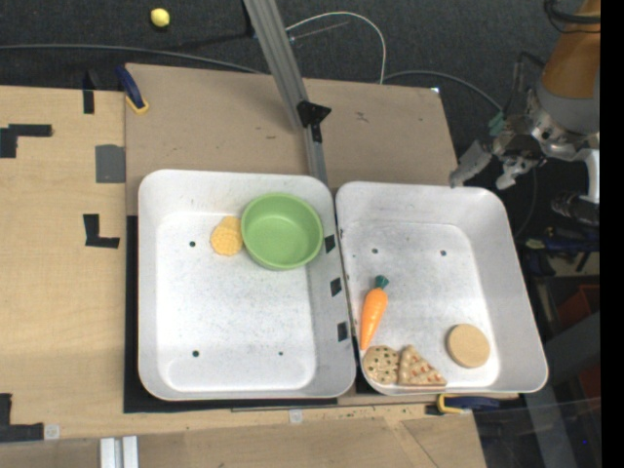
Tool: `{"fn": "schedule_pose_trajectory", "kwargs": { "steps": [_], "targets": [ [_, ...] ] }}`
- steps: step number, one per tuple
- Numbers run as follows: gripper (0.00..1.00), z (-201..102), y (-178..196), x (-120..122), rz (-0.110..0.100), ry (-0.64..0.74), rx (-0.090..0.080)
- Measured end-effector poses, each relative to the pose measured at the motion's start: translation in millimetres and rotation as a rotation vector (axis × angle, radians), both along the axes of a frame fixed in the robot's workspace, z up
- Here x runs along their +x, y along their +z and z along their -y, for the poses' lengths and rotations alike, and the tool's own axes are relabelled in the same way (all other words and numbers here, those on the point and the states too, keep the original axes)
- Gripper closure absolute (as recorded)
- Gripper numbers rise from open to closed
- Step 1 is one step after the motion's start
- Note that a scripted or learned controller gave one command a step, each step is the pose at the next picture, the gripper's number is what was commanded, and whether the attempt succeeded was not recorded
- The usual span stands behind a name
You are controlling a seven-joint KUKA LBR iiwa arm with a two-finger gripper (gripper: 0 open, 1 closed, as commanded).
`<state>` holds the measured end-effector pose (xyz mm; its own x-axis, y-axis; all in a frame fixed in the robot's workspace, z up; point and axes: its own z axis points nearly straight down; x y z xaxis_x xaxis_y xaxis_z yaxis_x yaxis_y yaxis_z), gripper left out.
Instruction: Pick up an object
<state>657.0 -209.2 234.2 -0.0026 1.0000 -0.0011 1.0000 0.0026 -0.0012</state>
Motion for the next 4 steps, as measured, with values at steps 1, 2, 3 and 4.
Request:
{"fn": "schedule_pose_trajectory", "kwargs": {
  "steps": [1, 2, 3, 4],
  "targets": [
    [0.00, 0, 0, 0, -0.001, 0.000, 0.000],
    [0.00, 0, -46, -8, -0.005, -0.001, 0.001],
    [0.00, -5, -110, -5, -0.006, 0.001, 0.001],
    [0.00, -6, -148, -5, -0.002, 0.001, 0.000]
  ]
}}
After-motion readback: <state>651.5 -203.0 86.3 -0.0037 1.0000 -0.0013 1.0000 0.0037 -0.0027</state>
